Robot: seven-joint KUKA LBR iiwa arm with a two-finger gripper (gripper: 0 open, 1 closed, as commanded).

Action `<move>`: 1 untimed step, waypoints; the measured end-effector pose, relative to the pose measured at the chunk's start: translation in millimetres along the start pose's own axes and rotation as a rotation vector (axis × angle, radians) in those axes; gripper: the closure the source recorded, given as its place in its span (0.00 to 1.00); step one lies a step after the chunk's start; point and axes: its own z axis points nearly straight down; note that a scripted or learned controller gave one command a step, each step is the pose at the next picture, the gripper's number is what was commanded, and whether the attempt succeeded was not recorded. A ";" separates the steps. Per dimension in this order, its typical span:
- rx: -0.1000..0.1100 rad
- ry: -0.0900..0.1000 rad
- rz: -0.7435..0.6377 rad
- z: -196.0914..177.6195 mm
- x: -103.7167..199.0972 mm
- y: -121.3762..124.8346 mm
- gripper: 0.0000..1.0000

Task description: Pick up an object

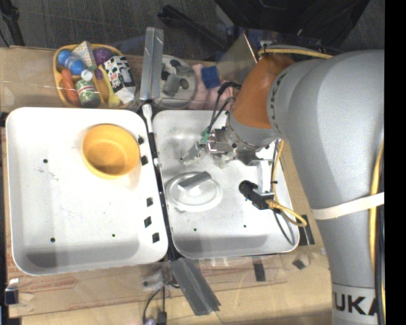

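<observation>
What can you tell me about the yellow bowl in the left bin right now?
The yellow bowl is a round, smooth bowl, plastic by the look of it, sitting upright with its opening facing up and nothing visible inside. It rests on the floor of the left bin, in the upper right part near the divider between the bins. Nothing else touches it; the claw is over the right bin, well apart from it.

Yellow bowl [110, 151] in a white bin [27, 249] — grey arm [338, 134], orange band [254, 97] — clear lid [195, 189].
</observation>
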 end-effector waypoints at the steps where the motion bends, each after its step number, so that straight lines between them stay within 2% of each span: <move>1: -0.003 0.000 -0.044 3.3 9.8 -42.4 0.00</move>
